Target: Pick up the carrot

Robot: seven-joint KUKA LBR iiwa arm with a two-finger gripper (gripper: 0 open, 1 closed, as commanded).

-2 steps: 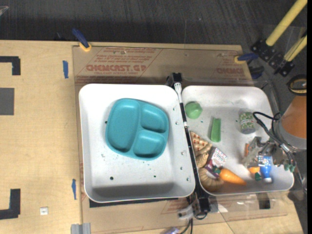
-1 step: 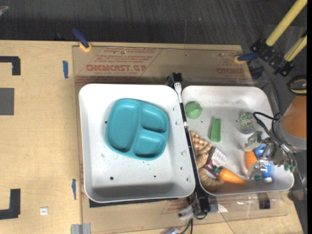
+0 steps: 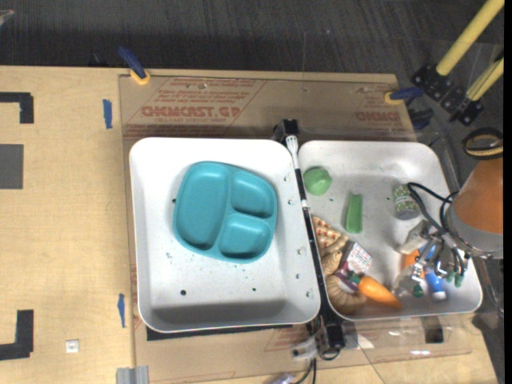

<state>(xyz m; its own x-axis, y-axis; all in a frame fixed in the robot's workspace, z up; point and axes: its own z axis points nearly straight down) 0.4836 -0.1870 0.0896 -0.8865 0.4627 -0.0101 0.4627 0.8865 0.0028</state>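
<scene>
1. The carrot (image 3: 378, 290) lies in the lower part of the right bin (image 3: 376, 154), low and right of centre in the frame, its thick end against the cluttered pile (image 3: 344, 266) to its left.
2. My gripper (image 3: 428, 274) hangs just right of the carrot; whether it is spread or closed I cannot tell amid the wires.
3. I judge the carrot light, rigid and smooth, likely to slip; I would grasp across its thick middle.
4. The bin's lower rim sits close below it, the pile crowds the left; open floor lies above, toward the green block (image 3: 354, 214).
</scene>
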